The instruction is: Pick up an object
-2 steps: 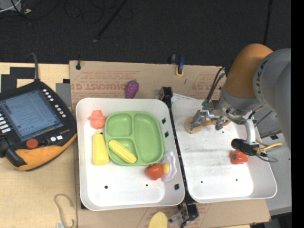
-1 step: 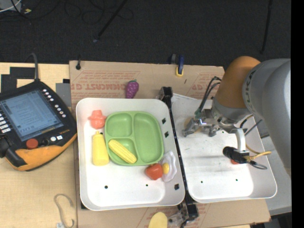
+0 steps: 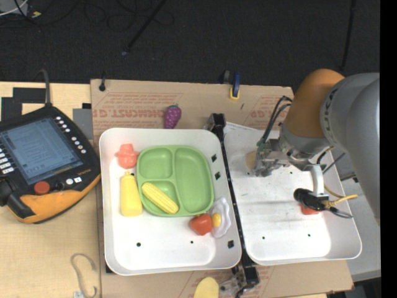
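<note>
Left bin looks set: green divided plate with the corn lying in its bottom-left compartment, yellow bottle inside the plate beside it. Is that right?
Not quite. The camera view shows the yellow bottle outside the green plate, on the left bin's floor against the plate's left edge. The corn does lie in the bottom-left compartment.

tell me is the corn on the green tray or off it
On it: the corn lies across the green tray's lower-left compartment, one end over the rim.
</note>
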`<action>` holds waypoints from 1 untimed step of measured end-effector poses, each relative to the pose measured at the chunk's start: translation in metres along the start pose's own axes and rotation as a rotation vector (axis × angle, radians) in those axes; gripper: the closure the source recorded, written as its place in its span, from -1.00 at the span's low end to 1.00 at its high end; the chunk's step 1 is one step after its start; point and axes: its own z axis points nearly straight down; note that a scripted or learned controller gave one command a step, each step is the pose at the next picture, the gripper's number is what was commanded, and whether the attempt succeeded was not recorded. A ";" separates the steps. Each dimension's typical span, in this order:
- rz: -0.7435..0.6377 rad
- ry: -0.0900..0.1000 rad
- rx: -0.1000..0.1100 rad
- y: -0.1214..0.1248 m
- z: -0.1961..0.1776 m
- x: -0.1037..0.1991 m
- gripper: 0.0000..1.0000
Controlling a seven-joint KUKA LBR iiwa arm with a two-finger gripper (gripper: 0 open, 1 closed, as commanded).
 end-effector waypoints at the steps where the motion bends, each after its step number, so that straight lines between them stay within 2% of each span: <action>1: -0.002 -0.001 -0.005 -0.006 -0.049 0.006 1.00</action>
